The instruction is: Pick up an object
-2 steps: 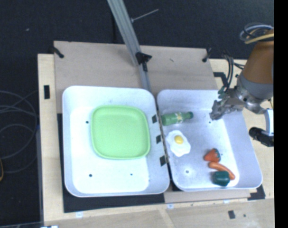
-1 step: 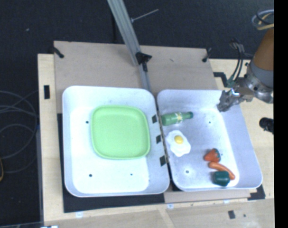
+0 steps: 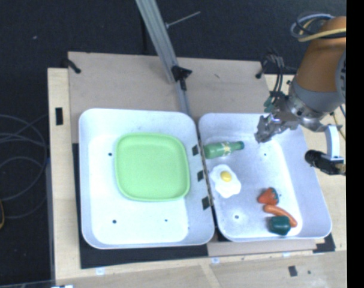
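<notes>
Bench: pale wood board [image 3: 128,83] under both bins, dark floor all round it, and loose black cables [image 3: 17,155] off its left edge.
Left bin: shallow white tray [image 3: 98,221] with rounded corners and a smooth, matte floor.
Green plate: a flat, pale green square [image 3: 152,165] with soft corners lies in the middle of the left bin, with bare white floor on all 4 sides and the widest strip below it.
Pole: a grey metal bar [image 3: 155,26] slants down from the top of the view and ends at the seam where the 2 bins meet.
Right bin: second white tray [image 3: 307,215], same shallow shape, its left wall touching the left bin's.
Green bottle: small and glossy [image 3: 222,149], lying on its side by the right bin's left wall, pale label toward the right end.
Fried egg: a white, lumpy-edged toy [image 3: 226,181] with a round yellow yolk, just below the bottle and close to that same wall.
Red and orange pieces: a red lump [image 3: 267,196], an orange carrot-like stick [image 3: 282,213] and a dark green piece [image 3: 279,225] are bunched in the bin's lower right corner.
Open room: the right bin's middle and upper floor is bare white.
Gripper: dark metal, up over the right bin's upper right part [image 3: 264,131], nothing seen between the fingers; their spread cannot be told from here.
Bottle versus fingers: the bottle sits to their left and a little lower, apart from them; the egg lies further down-left.
Arm: grey wrist and orange band [image 3: 319,65] come in from the right edge.
</notes>
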`<state>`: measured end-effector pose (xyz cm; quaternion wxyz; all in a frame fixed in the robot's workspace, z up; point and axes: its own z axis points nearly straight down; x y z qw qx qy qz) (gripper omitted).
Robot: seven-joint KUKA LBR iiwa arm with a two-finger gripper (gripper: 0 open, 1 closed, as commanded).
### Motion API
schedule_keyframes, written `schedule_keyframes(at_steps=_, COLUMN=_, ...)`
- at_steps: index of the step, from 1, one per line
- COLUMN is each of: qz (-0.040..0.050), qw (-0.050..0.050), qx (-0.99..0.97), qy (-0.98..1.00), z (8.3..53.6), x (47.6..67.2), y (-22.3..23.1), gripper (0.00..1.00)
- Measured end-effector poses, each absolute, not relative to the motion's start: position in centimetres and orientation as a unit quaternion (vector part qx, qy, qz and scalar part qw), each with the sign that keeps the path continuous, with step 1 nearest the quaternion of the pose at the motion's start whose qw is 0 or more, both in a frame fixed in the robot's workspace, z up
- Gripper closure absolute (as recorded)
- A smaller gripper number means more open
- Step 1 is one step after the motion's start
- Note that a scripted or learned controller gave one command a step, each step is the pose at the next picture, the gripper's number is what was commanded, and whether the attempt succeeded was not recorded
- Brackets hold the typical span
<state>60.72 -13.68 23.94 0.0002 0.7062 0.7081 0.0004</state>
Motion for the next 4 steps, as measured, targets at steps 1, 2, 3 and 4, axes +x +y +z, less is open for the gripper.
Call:
schedule_keyframes(at_steps=1, qz=0.0004, qw=0.000, qx=0.706, qy=0.708, z=23.1, x=61.0, y=-8.0, gripper=1.00)
schedule_keyframes(at_steps=2, qz=0.0005, qw=0.000, qx=0.706, qy=0.709, z=22.7, x=62.0, y=-2.3, gripper=1.00)
schedule_keyframes(at_steps=3, qz=0.0006, qw=0.000, qx=0.706, qy=0.708, z=22.5, x=61.8, y=2.1, gripper=1.00)
schedule_keyframes(at_steps=4, qz=0.0003, qw=0.000, qx=0.706, qy=0.709, z=22.0, x=62.0, y=7.5, gripper=1.00)
